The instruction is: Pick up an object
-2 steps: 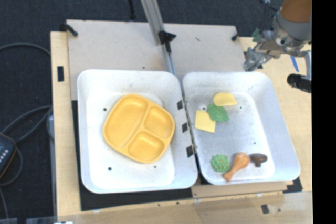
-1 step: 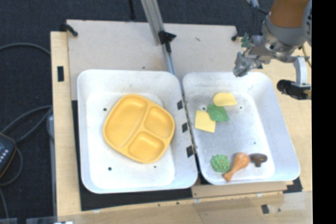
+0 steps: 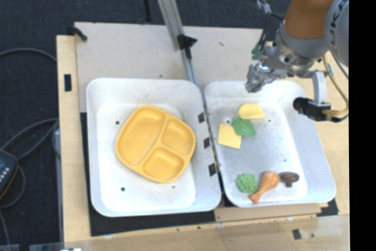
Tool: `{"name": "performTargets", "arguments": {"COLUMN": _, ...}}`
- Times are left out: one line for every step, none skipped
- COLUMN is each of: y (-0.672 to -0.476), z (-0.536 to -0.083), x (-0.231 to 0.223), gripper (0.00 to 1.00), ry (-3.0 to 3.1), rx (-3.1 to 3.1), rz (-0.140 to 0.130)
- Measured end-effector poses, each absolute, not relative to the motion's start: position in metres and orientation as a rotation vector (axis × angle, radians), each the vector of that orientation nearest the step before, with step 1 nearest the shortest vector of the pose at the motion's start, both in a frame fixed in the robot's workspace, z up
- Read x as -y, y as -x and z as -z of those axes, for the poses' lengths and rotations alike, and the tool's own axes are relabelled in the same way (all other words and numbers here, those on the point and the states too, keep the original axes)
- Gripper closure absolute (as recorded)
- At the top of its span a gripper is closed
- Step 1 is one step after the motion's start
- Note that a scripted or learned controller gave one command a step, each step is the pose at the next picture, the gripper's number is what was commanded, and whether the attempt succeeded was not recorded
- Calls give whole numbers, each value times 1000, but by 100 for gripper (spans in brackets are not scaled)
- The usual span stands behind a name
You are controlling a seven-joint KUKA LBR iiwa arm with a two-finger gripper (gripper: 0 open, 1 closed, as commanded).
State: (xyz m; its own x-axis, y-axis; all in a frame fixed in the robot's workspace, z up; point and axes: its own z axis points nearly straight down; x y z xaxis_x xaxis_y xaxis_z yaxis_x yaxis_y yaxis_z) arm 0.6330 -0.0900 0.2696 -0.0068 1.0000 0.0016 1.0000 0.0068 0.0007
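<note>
A robot gripper [image 3: 257, 80] hovers above the right bin's [image 3: 305, 144] far rim — whether it is open, I cannot tell. Just below lies a yellow wedge [image 3: 251, 110] — likely light, stiff; grip its edges.

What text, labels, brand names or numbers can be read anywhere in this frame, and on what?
None can be read.
Arm: part of a dark letter at the frame edge, cut off, not readable.
Yellow tray, food pieces and both bins: no markings.
</note>
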Motion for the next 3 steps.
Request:
{"name": "performTargets", "arguments": {"y": -598, "z": -266, "x": 50, "gripper": 100, "ry": 2215, "rx": 2227, "rz": 0}}
{"name": "performTargets", "arguments": {"y": -565, "z": -258, "x": -1, "gripper": 100, "ry": 2213, "rx": 2228, "rz": 0}}
{"name": "performTargets", "arguments": {"y": -547, "z": -249, "x": -39, "gripper": 100, "ry": 2215, "rx": 2227, "rz": 0}}
